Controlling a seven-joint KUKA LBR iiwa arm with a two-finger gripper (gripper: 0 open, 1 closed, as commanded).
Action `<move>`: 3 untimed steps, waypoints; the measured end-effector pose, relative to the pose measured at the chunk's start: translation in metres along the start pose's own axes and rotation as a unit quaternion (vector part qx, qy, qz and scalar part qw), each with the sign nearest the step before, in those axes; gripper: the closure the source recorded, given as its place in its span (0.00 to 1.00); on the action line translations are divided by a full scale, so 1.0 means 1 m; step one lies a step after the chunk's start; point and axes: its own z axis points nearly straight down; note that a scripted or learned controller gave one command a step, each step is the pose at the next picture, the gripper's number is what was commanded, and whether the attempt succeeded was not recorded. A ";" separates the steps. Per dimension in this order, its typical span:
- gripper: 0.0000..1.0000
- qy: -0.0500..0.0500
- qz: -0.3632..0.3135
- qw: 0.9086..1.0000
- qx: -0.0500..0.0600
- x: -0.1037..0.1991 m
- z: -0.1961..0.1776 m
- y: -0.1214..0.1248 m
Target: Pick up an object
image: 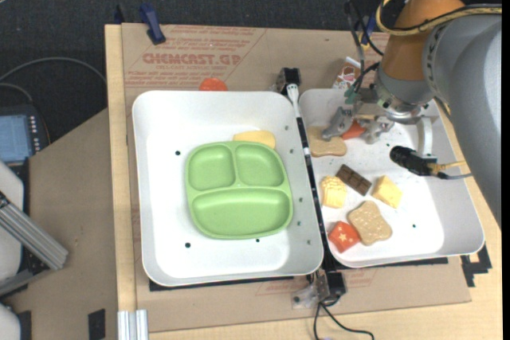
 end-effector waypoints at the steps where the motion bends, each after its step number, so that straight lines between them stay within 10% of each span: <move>1: 0.00 0.001 0.000 1.000 0.000 -0.002 0.000 0.000; 2: 0.00 -0.006 -0.004 1.000 -0.026 0.001 -0.001 -0.096; 3: 0.00 -0.007 -0.006 1.000 -0.030 -0.011 -0.004 -0.030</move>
